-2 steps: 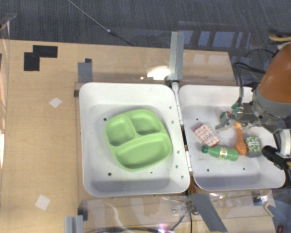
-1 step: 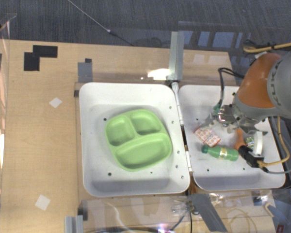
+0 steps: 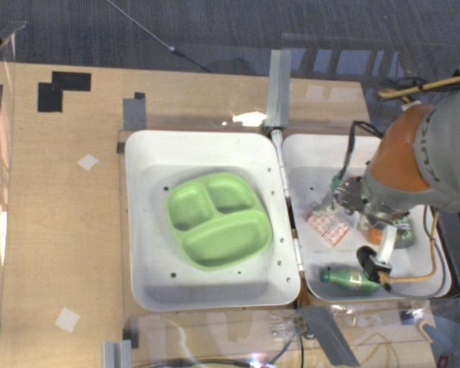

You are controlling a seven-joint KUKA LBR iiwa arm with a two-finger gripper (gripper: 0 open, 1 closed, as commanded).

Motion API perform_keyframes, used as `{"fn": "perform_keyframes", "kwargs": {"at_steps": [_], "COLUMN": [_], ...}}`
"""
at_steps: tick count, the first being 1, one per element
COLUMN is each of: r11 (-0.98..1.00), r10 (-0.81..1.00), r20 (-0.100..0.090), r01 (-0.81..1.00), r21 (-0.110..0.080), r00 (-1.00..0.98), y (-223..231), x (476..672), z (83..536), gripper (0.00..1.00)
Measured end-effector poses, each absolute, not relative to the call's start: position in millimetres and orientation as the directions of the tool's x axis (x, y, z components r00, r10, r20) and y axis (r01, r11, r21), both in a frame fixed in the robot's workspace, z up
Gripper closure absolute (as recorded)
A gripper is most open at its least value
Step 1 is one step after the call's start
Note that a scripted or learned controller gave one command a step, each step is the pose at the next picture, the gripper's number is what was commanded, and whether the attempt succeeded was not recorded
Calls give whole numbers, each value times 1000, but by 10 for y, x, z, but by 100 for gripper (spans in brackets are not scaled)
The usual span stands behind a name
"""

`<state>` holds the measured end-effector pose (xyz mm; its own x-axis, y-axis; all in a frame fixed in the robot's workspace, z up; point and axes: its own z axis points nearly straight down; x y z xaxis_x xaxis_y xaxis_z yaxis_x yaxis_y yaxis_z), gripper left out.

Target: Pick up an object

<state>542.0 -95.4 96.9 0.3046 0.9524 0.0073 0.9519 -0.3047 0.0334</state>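
My gripper point(image 3: 333, 202) reaches down into the right bin point(image 3: 310, 159), below the arm's orange band. Its tip is right at the upper edge of a small red-and-white patterned packet point(image 3: 330, 227) lying flat on the bin floor. A green bottle point(image 3: 348, 279) lies on its side along the bin's front wall. Beside the wrist sit a small orange piece point(image 3: 376, 236) and a dark green round item point(image 3: 403, 238), both partly hidden by the arm. Nothing is visibly lifted.
The left bin point(image 3: 142, 205) holds a light green divided plate point(image 3: 218, 219) near its middle. A metal divider point(image 3: 285, 198) separates the two bins. Cables point(image 3: 414, 276) loop over the right bin's front right corner.
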Motion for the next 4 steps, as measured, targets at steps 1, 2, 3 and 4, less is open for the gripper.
{"fn": "perform_keyframes", "kwargs": {"at_steps": [1,2,3,4], "r11": [-675,-894,-944,-978], "r10": [738,447,331,207], "r20": [20,2,17,4], "r01": [738,447,331,207], "r21": [21,1,9,0], "r00": [674,894,943,978], "y": [-1650,-1150,-884,-718], "x": [5040,6057,5902,6556], "z": [959,1856,959,1864], "gripper": [0,0,0,0]}}
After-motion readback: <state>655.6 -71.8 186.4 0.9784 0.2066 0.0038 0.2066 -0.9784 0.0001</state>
